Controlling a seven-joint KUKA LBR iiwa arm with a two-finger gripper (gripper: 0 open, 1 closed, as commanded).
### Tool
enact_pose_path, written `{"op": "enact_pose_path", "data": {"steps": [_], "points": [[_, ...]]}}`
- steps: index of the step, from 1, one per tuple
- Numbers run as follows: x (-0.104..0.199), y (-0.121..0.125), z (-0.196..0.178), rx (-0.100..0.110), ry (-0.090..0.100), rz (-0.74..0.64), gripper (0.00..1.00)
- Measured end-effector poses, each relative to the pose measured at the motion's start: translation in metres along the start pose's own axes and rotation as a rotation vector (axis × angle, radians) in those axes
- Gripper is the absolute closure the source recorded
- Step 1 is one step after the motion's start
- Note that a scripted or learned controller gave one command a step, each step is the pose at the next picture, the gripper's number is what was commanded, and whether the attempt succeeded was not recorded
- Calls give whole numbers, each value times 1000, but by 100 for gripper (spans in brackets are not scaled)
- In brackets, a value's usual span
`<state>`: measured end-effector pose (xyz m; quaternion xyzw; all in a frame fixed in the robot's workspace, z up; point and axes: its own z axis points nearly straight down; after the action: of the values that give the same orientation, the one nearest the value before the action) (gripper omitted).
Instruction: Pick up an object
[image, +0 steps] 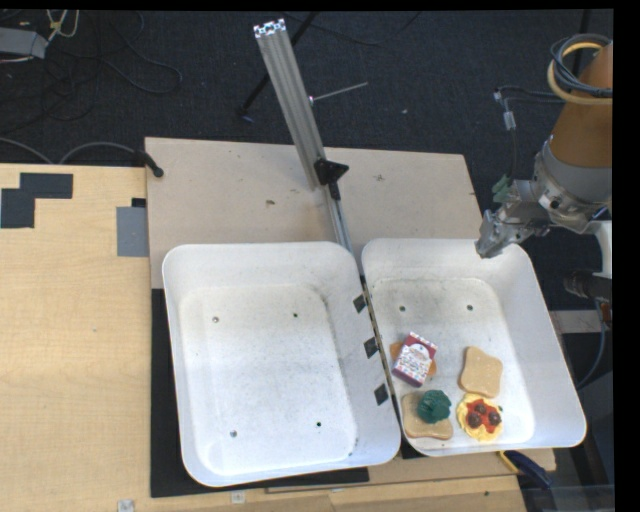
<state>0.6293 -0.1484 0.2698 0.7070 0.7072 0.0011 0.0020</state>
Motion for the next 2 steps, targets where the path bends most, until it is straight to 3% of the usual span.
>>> {"op": "enact_pose_path", "data": {"steps": [2], "points": [[107, -1, 6, 9, 4, -3, 100]]}}
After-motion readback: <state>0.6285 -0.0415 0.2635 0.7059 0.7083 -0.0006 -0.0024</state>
